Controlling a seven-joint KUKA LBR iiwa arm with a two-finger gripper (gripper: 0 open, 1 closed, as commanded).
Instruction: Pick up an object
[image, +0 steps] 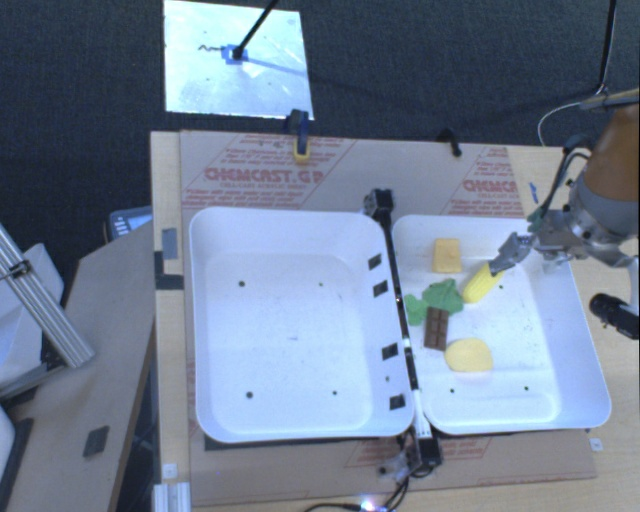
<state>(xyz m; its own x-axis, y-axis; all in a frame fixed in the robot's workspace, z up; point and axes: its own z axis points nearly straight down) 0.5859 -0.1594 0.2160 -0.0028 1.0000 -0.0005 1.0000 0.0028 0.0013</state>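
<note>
The right bin (560, 400) holds several small items. A yellow-orange block (447, 255) lies near its back wall. A bright yellow oblong piece (479, 284) lies tilted to the block's right. Below them are a green leafy toy (440, 298), a brown chocolate-bar piece (436, 327) and a pale yellow rounded lump (468, 355). My gripper (515, 250) reaches in from the right, low over the bin. Its tip is right at the upper end of the yellow oblong piece. I cannot tell whether it touches or grips that piece.
The left bin (215, 300) stands beside the right one, with a black clipped divider (392, 300) between them. A black part (615, 312) sticks in at the right edge. A shiny plate (235, 60) lies beyond the bench.
</note>
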